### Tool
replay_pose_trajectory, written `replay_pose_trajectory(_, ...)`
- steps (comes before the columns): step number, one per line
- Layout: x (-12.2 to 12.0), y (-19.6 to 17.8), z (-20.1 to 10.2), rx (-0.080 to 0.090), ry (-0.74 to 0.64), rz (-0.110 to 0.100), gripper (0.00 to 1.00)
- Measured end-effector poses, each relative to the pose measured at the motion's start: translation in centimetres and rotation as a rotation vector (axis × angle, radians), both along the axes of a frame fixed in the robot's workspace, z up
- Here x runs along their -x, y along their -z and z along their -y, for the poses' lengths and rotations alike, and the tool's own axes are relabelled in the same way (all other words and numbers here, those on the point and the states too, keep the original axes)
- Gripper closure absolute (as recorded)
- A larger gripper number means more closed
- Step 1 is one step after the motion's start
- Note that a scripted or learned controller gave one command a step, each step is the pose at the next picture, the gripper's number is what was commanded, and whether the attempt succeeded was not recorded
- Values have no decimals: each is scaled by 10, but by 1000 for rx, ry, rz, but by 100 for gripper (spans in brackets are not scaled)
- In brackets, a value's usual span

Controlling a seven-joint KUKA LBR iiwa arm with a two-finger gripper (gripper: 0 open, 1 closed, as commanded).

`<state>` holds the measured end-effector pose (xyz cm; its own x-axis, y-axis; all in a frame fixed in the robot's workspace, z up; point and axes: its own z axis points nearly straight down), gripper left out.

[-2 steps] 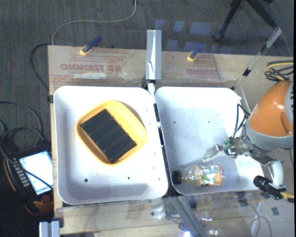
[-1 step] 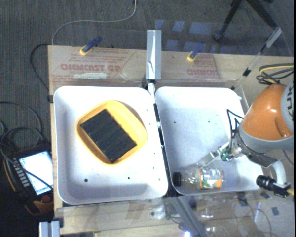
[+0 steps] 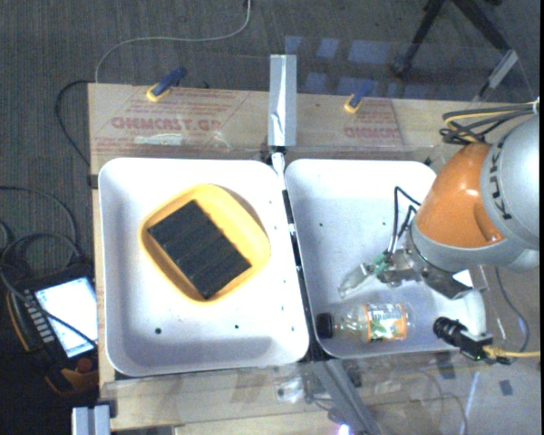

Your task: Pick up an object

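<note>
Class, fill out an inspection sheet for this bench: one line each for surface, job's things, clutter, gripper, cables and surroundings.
Surface: bench bearing left bin and right bin, side by side.
Job's things: yellow dish with a dark ridged block inside, in the left bin; clear bottle with orange label, lying on its side near the right bin's front edge.
Clutter: nothing seen.
Gripper: gripper low over the right bin, just above the bottle; finger state unclear.
Cables: black cable by the wrist; yellow wires behind the arm.
Surroundings: tablet on the floor, left; chair base above.
</note>
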<state>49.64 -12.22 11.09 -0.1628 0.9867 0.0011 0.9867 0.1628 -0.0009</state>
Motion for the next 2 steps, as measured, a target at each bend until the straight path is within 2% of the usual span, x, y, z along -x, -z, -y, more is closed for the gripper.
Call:
replay_pose_trajectory(1, 12, -14, 50, 2, 304, -1, 0)
replay_pose_trajectory(2, 6, -70, 59, 4, 494, 0, 0)
